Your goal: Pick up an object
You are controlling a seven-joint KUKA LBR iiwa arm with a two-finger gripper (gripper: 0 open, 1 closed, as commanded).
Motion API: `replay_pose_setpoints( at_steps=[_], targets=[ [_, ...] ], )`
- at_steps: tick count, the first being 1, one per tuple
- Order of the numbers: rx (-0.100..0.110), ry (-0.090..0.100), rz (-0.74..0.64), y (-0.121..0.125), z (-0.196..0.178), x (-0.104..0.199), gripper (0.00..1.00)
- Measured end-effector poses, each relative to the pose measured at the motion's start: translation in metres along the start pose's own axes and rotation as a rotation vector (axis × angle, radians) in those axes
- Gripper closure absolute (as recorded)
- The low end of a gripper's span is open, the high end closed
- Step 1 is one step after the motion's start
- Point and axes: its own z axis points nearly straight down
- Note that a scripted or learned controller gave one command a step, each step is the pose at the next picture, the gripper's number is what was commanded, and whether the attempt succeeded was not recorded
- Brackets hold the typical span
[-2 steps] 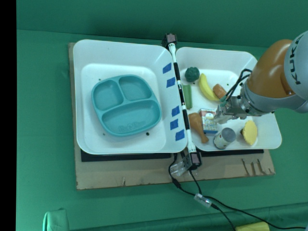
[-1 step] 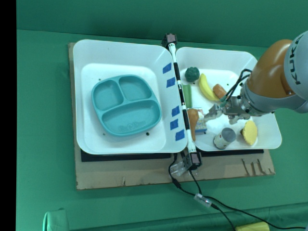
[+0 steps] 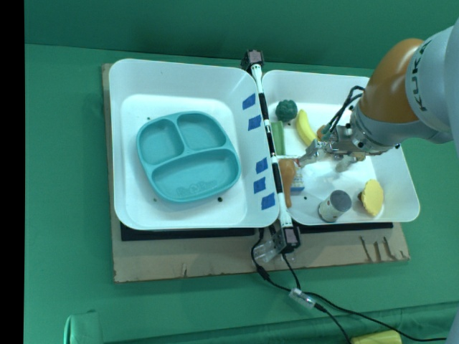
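My gripper (image 3: 327, 161) hangs over the middle of the right bin (image 3: 401, 170), open, with bare bin floor between its two fingers and nothing held. A yellow banana (image 3: 306, 127) lies just up-left of it, and a green broccoli piece (image 3: 287, 110) lies beyond that. A green stick (image 3: 277, 138) rests along the bin's left wall. Below it sit an orange carrot-like piece (image 3: 286, 180) and a small blue and white item (image 3: 296, 185). A grey can (image 3: 334, 206) and a yellow round piece (image 3: 371, 197) lie near the front edge.
The left bin (image 3: 129, 120) holds a teal divided plate (image 3: 188, 156). A divider with blue tape tabs (image 3: 262, 145) runs between the bins. Cables (image 3: 308, 303) trail over the green bench in front. The grey arm with its orange band (image 3: 401, 77) enters from the right.
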Motion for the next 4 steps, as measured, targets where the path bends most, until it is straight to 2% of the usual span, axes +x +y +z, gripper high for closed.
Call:
replay_pose_setpoints(
  at_steps=[1,2,3,4],
  targets=[
    [-0.015,-0.005,0.002,-0.053,-0.001,0.003,0.00],
    [-0.018,-0.012,0.008,-0.054,-0.002,0.007,0.00],
    [0.020,0.016,-0.004,-0.061,-0.015,-0.031,0.00],
    [0.014,0.002,0.000,-0.061,-0.017,0.010,0.00]
  ],
)
